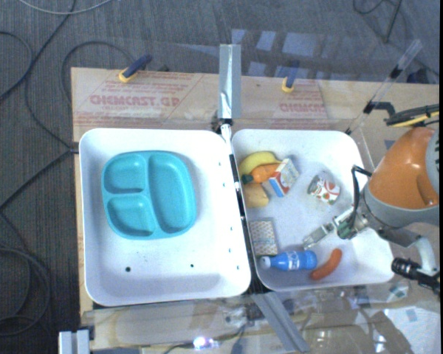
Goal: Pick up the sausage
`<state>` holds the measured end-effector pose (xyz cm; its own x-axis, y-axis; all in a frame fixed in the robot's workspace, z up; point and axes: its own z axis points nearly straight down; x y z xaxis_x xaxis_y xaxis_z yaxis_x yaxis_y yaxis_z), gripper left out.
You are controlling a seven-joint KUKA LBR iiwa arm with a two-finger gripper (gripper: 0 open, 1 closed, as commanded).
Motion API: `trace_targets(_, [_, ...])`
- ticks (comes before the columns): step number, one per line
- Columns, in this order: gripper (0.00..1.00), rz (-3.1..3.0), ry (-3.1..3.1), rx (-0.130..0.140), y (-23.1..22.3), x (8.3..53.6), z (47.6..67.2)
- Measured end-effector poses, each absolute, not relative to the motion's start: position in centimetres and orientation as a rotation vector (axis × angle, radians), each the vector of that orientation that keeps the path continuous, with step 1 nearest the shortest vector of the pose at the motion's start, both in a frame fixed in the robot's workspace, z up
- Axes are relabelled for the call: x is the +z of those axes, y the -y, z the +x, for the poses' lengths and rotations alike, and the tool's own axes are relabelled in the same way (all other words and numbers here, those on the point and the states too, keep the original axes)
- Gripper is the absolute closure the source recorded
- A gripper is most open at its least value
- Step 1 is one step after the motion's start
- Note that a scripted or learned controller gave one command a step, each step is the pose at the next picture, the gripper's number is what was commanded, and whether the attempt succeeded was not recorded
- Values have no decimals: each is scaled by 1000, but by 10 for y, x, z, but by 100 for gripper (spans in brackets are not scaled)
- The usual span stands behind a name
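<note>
The sausage [325, 265], short and orange-red, lies near the front edge of the right bin [354, 150], just right of a blue bottle [289, 260] lying on its side. My gripper [316, 235] reaches in from the right and hovers low over the bin floor, a little above and slightly left of the sausage. Nothing shows in its grasp. The grey arm with its orange band [402, 175] stands over the bin's right rim.
The right bin also holds a banana [257, 161], an orange carrot-like piece [266, 172], a small carton [285, 177], a white-and-red packet [325, 189], a yellowish lump [256, 195] and a checked pad [263, 236]. A blue divided plate [149, 193] sits in the left bin [96, 264].
</note>
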<state>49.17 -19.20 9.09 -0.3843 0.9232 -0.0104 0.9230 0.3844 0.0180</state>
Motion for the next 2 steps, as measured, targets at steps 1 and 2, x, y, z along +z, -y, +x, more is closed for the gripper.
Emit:
trace_targets(1, [0, 1693, -2626, 11, 193, 91, 491])
trace_targets(2, [0, 1690, -2624, 5, 178, 91, 489])
